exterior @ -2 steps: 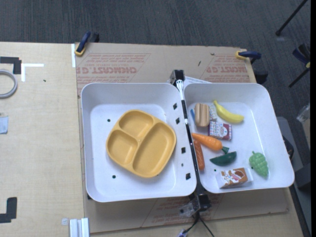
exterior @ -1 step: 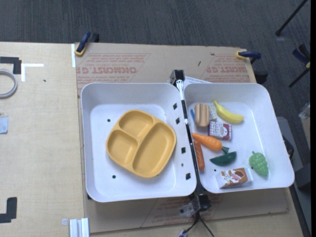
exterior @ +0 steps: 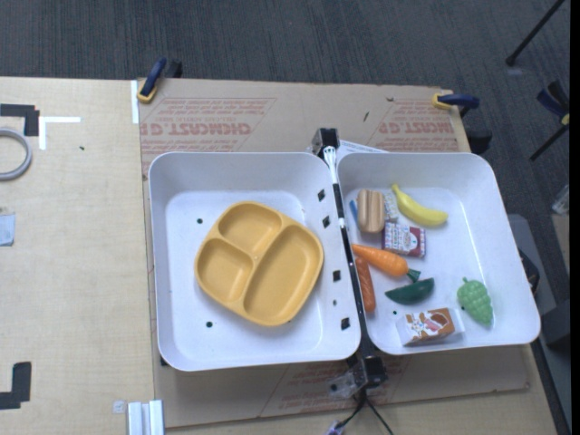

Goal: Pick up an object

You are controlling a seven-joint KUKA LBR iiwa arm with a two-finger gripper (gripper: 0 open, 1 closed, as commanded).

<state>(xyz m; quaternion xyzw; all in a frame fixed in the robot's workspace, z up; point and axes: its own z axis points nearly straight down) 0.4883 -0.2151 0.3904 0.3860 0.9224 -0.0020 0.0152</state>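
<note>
The right bin holds several toy foods: a yellow banana at the back, a hot dog bun beside it, a small red-and-white carton, an orange carrot, an orange-red sausage along the left wall, a dark green pepper, a green bunch of grapes and an orange juice box at the front.
The left bin holds a yellow three-compartment plate. Both bins rest on a cardboard sheet held by blue-and-yellow clamps. Clips join the bins along their shared wall.
</note>
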